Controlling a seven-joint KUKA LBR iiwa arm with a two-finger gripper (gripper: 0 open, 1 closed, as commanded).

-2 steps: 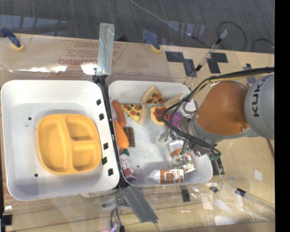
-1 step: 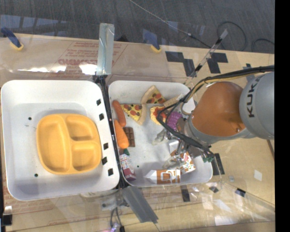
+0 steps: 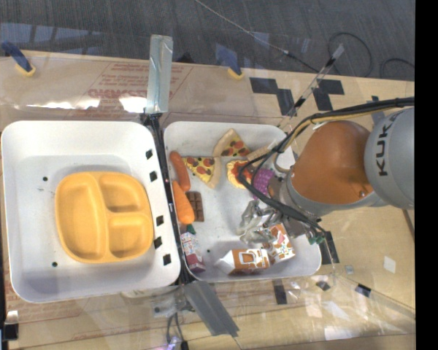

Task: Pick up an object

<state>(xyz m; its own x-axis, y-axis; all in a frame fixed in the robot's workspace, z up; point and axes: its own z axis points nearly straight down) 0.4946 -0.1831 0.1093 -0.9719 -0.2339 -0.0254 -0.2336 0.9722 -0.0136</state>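
Note:
The right bin (image 3: 226, 131) holds several toy foods. Two pizza slices (image 3: 201, 169) (image 3: 232, 146) lie at its top, with a hot dog (image 3: 178, 168) and a carrot (image 3: 183, 204) along its left wall. A brown chocolate bar (image 3: 196, 206) lies beside the carrot. Small printed cartons (image 3: 250, 259) (image 3: 280, 245) rest near the bottom wall, and a dark can (image 3: 191, 252) sits in the bottom left corner. My gripper (image 3: 254, 223) reaches down into the bin's right half, just above the cartons. The arm's orange band (image 3: 333, 163) covers the bin's right edge.
The left bin (image 3: 29, 144) carries a yellow divided tray (image 3: 102, 214) at its middle. A strip of grey tape (image 3: 159, 71) stands at the seam between the bins. Black cables (image 3: 328, 115) run over the bench above the arm.

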